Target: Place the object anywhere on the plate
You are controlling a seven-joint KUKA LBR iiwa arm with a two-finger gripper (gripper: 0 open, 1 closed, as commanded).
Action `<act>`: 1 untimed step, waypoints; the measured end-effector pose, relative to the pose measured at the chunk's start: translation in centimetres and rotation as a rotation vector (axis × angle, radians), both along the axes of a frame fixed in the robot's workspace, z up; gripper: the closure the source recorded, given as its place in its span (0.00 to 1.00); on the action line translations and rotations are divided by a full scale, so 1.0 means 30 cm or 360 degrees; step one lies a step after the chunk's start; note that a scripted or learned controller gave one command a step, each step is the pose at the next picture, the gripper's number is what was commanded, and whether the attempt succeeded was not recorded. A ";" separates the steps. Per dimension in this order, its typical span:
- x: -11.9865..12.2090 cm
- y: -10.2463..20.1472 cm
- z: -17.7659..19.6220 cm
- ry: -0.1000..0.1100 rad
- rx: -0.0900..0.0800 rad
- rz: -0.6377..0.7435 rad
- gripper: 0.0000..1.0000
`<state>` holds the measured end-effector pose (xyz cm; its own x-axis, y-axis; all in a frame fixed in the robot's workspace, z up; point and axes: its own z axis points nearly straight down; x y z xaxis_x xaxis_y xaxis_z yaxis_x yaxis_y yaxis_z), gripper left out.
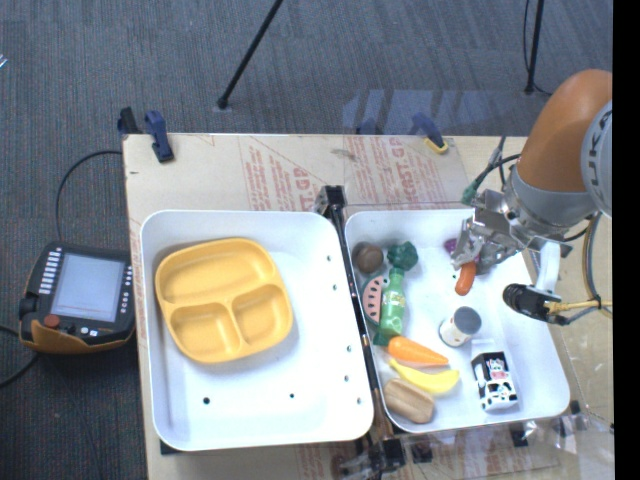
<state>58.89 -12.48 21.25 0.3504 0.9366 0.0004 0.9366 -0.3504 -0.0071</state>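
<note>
A yellow three-compartment plate [215, 273] lies in the left bin [260, 413] with nothing on it. My gripper [472, 261] hangs over the upper right part of the right bin [430, 230]. A small orange-red sausage-shaped piece [465, 281] sticks down from between its fingers, so it is shut on that piece. The piece looks lifted off the bin floor, well to the right of the plate.
The right bin holds a brown ball [368, 257], broccoli [403, 255], a watermelon slice [373, 296], a green bottle [392, 306], a carrot [415, 350], a banana [428, 377], a bread roll [410, 400], a small can [462, 325], a cow-print carton [494, 380] and a purple item [452, 243].
</note>
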 end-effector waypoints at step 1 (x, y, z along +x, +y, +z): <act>-0.227 0.266 -0.097 0.0008 0.0005 0.0378 1.00</act>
<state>52.08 -4.51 18.33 0.1202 0.9927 0.0019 0.9927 -0.1202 -0.0129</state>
